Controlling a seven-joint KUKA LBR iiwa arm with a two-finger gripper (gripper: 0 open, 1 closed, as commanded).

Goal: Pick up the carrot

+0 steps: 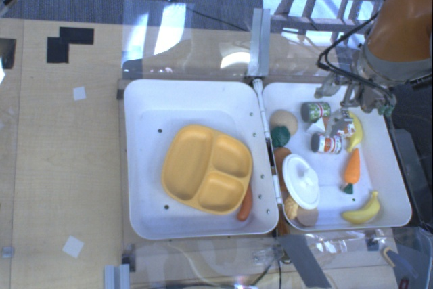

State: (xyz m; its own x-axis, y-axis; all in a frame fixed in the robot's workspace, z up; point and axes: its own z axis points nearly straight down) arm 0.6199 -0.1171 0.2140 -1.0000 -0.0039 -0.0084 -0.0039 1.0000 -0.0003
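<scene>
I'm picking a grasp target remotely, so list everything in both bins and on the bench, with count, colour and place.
Bins: 2, white, side by side on the bench.
Divided plate: 1, yellow, left bin.
Carrot: 1, orange, right bin.
Orange stick: 1, left bin, beside the plate; identity unclear.
Bananas: 2, yellow, right bin.
Cans: 2, right bin.
White round lid: 1, right bin.
Gripper: 1, grey, above the cans.

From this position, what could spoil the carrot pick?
The carrot lies in the right bin close below a banana and beside a small can; a descent slightly off might catch those instead. The gripper sits above it, near the cans, so it could knock them.
</scene>
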